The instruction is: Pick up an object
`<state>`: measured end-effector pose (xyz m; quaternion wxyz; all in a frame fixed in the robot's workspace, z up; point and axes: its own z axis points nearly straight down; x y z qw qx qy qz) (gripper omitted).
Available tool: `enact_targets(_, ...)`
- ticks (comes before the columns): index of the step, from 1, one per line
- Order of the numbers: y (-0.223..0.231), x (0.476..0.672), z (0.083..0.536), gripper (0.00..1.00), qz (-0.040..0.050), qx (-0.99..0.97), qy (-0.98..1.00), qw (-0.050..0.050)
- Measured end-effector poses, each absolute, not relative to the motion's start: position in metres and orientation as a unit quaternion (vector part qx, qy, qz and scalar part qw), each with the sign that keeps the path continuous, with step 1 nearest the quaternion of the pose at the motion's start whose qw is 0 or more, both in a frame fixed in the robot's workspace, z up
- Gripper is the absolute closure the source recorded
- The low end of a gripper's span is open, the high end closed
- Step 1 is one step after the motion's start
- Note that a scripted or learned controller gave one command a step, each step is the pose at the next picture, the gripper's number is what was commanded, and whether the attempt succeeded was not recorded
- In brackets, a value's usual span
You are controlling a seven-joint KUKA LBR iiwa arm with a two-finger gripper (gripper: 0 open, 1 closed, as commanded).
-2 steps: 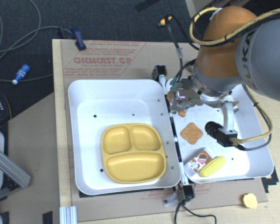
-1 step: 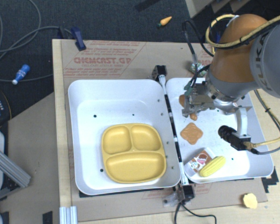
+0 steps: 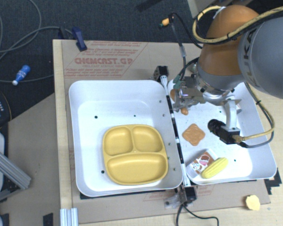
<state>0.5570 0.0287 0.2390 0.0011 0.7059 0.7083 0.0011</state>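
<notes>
bins (image 3: 85, 126) – two; one yellow tray (image 3: 134, 154), one corn cob (image 3: 214, 167)

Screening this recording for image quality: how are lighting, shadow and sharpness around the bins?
Camera view: lighting is even and soft, with no strong glare on the white bins; the yellow divided plate is fairly sharp with a faint shadow; the arm looms large and slightly soft, shading the right bin near the gripper.
</notes>
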Motion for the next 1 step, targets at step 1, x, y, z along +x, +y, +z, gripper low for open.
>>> enact_targets(1,-0.0231,0.5488,0.2045,1.00,-0.0018,0.709,0.705,-0.002)
